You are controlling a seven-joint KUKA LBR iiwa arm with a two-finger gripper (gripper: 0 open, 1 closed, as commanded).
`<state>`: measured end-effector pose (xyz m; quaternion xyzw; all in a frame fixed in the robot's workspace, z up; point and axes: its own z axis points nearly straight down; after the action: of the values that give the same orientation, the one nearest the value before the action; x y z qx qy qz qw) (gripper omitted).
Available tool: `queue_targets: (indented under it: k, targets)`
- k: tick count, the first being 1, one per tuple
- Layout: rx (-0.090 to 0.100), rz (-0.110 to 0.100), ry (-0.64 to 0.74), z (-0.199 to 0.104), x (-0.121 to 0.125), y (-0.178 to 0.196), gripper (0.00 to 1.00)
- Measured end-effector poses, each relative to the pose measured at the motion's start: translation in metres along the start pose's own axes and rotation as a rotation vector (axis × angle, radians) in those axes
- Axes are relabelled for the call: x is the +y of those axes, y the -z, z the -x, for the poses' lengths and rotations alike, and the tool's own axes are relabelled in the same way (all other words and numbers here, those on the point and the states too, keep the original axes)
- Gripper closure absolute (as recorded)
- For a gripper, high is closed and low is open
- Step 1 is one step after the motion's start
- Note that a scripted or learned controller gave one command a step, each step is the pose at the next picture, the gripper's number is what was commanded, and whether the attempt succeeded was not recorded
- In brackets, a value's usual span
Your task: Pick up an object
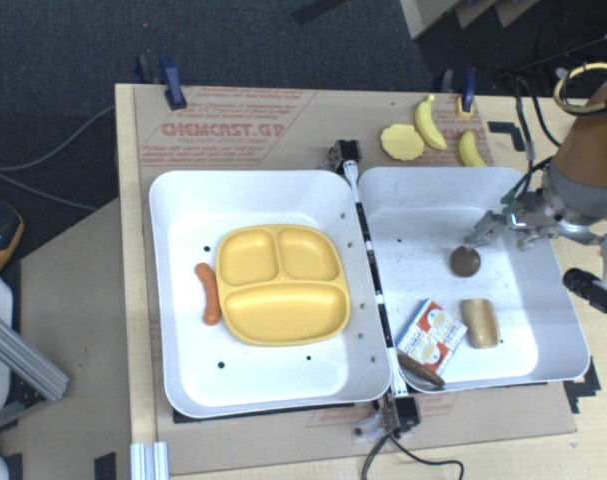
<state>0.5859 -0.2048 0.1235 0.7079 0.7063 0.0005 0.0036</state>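
**Approach under way, nothing gripped yet**

You are watching the claw (486,230) hanging over the right bin (413,193), reaching in from the right. You cannot tell from this angle whether it is spread or pressed together. The nearest target, a small brown ball (466,260), is lying just below and slightly left of the claw, apart from it. Further below are sitting a tan bread-like piece (480,323) and a small carton (430,335). Next, I judge, you are needing a short descent centred over the ball before closing.

Yellow tray (282,296), orange sausage (208,293), white bins (173,268).
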Motion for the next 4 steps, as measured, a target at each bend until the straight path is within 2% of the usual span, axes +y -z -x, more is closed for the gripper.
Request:
queue_targets:
  k: [1, 2, 3, 4]
  targets:
    - [0.009, -0.010, 0.008, -0.077, -0.014, -0.022, 0.00]
    - [0.001, 0.001, 0.003, -0.031, 0.048, -0.037, 0.00]
    - [0.008, -0.011, 0.005, -0.086, 0.005, -0.039, 0.00]
    - [0.005, -0.005, 0.003, -0.083, 0.007, -0.028, 1.00]
